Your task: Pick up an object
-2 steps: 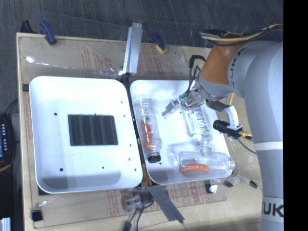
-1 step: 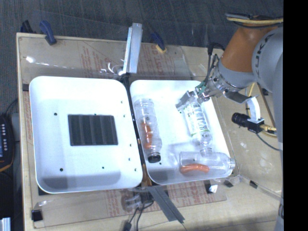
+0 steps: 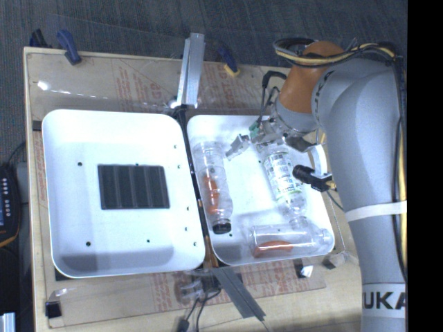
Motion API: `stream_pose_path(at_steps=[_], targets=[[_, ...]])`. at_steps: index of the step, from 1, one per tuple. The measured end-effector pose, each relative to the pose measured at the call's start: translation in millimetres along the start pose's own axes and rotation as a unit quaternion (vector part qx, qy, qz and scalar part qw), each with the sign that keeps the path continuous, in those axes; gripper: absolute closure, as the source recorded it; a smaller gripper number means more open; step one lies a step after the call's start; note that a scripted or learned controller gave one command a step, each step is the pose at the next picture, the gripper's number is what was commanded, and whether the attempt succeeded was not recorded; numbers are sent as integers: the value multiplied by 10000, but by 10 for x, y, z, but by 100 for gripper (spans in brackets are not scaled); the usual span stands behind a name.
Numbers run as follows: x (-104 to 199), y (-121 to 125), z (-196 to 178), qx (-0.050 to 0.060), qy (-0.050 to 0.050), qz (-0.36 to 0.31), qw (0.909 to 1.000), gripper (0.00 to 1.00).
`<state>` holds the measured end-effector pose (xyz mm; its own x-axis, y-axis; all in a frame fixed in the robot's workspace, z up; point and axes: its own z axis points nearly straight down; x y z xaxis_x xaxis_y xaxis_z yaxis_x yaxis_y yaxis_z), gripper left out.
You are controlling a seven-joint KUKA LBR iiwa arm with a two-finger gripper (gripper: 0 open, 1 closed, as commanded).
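Right bin (image 3: 315, 254): three clear bottles (image 3: 213, 184), (image 3: 285, 177), (image 3: 287, 238). Left bin (image 3: 62, 185): one dark grille (image 3: 133, 186). Gripper (image 3: 243, 144) partly hidden by arm; state unreadable.

We see two white bins, the left bin (image 3: 62, 185) carrying a dark grey ribbed rectangle (image 3: 133, 186) at its centre, while the right bin (image 3: 242, 192) holds three clear bottles: one with orange contents and a black cap (image 3: 212, 184), one with a white printed label (image 3: 284, 177), and one with an orange-red patch inside (image 3: 287, 238). The arm (image 3: 360, 144) is grey with an orange band (image 3: 304, 81) and a white stripe lower down. The tabletop (image 3: 104, 75) is pale tan with faint red print, blue clamps (image 3: 68, 45) at its far edge.
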<state>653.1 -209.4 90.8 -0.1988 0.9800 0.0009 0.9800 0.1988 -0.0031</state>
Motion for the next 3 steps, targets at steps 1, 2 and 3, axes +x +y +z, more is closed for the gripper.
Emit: stream_pose_path(at_steps=[1, 2, 3], targets=[[74, -438, -1080, -14, -6, 3, 10000, 0], [114, -538, -14, -9, -10, 40, 10000, 0], [114, -538, -14, -9, -10, 41, 10000, 0]])
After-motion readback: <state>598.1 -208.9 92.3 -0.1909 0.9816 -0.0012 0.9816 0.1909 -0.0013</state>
